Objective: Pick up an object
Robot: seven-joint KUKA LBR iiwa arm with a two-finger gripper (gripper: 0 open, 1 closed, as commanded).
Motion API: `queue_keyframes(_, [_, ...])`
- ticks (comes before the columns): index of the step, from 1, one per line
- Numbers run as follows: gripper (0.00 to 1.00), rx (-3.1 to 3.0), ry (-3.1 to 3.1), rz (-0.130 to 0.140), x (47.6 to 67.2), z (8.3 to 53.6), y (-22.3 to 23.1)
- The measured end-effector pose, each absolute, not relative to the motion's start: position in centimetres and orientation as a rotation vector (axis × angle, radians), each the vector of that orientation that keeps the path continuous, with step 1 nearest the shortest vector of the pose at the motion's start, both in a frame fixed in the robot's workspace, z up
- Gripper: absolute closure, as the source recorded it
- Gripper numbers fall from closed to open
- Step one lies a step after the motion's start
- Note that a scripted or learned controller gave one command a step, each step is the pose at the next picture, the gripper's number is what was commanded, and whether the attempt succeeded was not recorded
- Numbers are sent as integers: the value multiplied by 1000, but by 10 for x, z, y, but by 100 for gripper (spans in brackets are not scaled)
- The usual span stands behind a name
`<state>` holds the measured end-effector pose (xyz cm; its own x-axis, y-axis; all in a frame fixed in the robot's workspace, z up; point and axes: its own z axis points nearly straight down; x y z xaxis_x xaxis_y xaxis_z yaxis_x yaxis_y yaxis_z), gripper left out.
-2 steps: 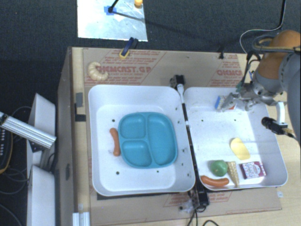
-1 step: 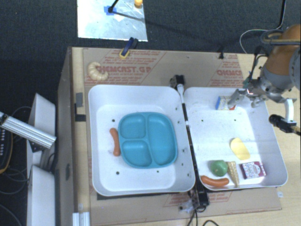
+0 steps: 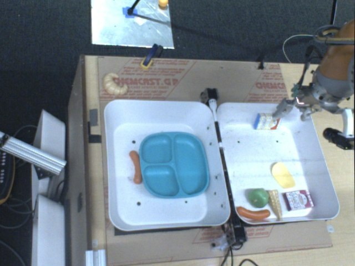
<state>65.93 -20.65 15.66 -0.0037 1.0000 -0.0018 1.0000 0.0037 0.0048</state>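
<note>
The right bin (image 3: 319, 148) holds a small blue-and-white carton (image 3: 266, 122) near its far edge. Toward its front lie a pale yellow piece (image 3: 283, 175), a green ball (image 3: 257, 197), an orange sausage (image 3: 253, 214), a tan cone (image 3: 275, 204) and a maroon packet (image 3: 298, 200). My gripper (image 3: 294, 111) hangs over the bin's far right corner, open. Its left finger (image 3: 282, 109) points down at the carton's right end. The carton lies beside that finger, not between the two.
The left bin (image 3: 119, 121) bears a blue divided plate (image 3: 173, 164) with a second orange sausage (image 3: 135, 167) to its left. On the cardboard behind the bins lie a pale curled item (image 3: 115, 82) and a yellow-and-blue clip (image 3: 150, 57). A black divider clamp (image 3: 211, 96) sits between the bins.
</note>
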Motion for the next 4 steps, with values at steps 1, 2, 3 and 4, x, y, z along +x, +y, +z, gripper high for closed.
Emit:
queue_keyframes(1, [0,2216,2225,2,662,118,-197])
queue_keyframes(2, [0,2216,2227,-3,669,100,-192])
queue_keyframes(3, [0,2222,2235,-5,668,87,-206])
queue_keyframes(4, [0,2214,2222,4,670,114,-207])
